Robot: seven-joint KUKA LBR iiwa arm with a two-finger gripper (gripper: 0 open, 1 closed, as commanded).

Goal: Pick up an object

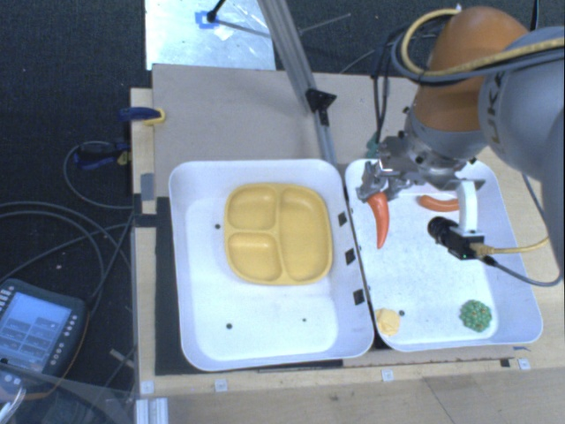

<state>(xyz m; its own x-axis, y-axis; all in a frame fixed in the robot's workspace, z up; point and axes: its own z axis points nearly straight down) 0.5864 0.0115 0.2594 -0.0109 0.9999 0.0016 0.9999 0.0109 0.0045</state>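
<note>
Nearest, along the lower edge of the right shallow white bin (508, 325): a small yellow lump (387, 321) at lower left, a green knobbly ball (476, 314) at lower right. Left of these, in the left white bin (199, 325), a yellow three-compartment plastic tray (278, 233). Farther up, right of centre, a long orange-red chilli pepper (380, 220) hanging point-down, top end pinched in the closed gripper (378, 186). Just beyond, a red-orange sausage-shaped piece (438, 203). Tan worktop (229, 113) behind.

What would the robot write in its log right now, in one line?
gripper: over right bin | carrot: hanging below jaws | yellow tray: left bin
</note>
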